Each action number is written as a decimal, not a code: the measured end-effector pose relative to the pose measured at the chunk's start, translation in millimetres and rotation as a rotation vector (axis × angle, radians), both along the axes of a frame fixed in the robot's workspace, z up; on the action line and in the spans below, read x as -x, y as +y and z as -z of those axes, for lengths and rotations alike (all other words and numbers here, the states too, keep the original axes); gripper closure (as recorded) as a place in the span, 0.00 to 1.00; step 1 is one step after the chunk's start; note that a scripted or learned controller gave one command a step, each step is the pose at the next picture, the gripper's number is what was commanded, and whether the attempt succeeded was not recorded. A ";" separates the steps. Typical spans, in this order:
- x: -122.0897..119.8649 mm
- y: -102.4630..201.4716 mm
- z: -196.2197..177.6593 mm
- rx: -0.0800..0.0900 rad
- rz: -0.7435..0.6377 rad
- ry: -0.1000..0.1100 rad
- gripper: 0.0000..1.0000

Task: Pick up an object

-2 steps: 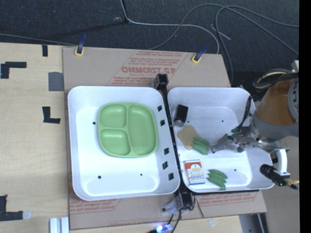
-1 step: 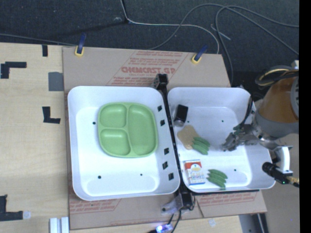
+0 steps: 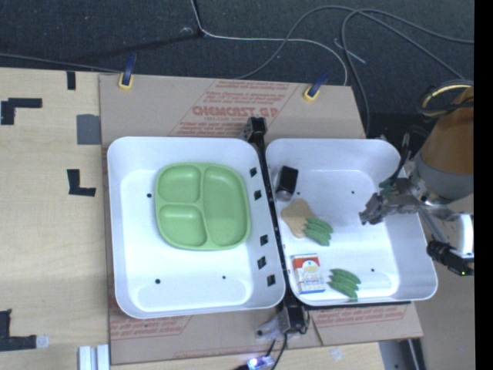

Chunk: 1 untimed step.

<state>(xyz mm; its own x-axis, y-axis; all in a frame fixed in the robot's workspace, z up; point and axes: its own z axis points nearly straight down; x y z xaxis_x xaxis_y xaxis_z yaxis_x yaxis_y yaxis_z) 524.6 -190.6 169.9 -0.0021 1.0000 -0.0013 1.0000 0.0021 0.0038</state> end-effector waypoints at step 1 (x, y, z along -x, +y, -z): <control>-1.1 0.1 -36.5 0.000 0.001 0.001 1.00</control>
<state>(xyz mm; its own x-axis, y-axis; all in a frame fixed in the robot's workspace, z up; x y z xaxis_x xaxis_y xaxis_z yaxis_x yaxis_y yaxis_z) 525.7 -190.5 206.5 -0.0012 1.0000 -0.0013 1.0000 0.0012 0.0031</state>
